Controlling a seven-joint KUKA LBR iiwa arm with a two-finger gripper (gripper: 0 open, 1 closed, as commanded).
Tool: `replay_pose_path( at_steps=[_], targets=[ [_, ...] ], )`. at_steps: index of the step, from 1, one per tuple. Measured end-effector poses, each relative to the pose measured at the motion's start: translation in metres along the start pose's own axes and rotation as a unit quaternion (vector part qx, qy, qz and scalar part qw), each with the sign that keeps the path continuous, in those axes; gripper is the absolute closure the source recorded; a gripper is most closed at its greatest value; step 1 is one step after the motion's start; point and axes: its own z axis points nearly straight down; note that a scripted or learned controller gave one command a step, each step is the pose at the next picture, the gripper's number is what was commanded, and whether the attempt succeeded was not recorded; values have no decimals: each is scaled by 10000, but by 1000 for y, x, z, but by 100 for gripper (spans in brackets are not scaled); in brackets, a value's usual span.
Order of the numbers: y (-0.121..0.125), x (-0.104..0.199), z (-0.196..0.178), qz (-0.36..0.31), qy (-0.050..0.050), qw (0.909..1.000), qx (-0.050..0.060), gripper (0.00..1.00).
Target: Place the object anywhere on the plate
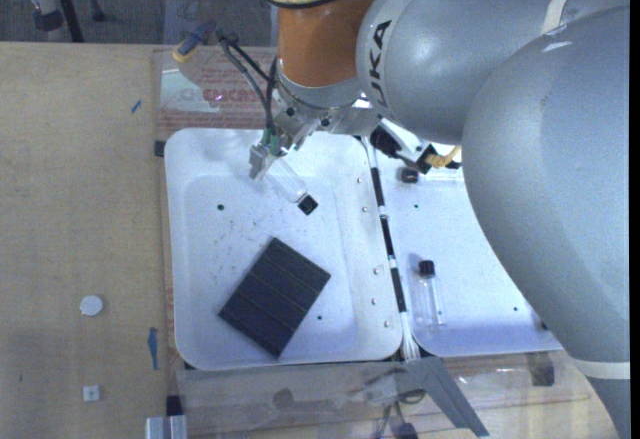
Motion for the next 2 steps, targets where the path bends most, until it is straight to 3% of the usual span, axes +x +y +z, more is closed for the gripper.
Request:
replay_pose_path(
  at_steps=[1, 2],
  targets=[
    [21, 27, 20, 15, 0, 10000, 1, 100],
    [7, 44, 39, -166, -1, 9999, 2, 100]
  ],
)
